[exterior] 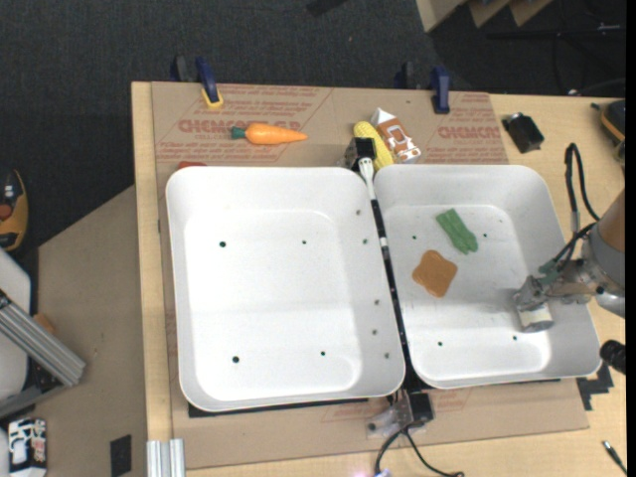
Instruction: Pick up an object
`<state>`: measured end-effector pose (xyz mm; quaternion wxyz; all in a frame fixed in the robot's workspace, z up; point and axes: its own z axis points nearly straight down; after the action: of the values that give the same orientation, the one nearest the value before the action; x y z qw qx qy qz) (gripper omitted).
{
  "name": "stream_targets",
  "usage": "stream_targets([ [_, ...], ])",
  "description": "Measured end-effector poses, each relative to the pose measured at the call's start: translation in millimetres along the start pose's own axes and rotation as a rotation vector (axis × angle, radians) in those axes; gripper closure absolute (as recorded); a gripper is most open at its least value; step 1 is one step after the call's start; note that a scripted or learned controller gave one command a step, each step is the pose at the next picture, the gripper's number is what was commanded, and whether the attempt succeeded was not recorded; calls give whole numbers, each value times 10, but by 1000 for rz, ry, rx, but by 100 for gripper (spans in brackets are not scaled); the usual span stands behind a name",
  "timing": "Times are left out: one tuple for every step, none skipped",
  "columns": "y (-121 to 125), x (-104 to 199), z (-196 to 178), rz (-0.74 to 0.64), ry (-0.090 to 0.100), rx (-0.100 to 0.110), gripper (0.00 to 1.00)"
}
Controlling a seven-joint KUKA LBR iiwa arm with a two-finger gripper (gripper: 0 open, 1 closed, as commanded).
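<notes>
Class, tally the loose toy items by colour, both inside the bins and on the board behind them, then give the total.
Orange: 2, the carrot on the board and the flat piece in the right bin
Green: 1, the green piece
Yellow: 1, the corn
Total: 4

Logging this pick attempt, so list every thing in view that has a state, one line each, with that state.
gripper: low in the right bin, nothing seen between its fingers
green toy: lying loose in the right bin
brown toy: lying flat in the right bin, apart from the gripper
toy carrot: lying on the bench behind the left bin
toy corn: lying on the bench behind the bins
</notes>
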<state>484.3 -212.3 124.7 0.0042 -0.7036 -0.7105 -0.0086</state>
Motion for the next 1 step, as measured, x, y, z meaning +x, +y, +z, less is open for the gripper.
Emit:
stream_targets([
  [-24,-32,400,1,4,10,100],
])
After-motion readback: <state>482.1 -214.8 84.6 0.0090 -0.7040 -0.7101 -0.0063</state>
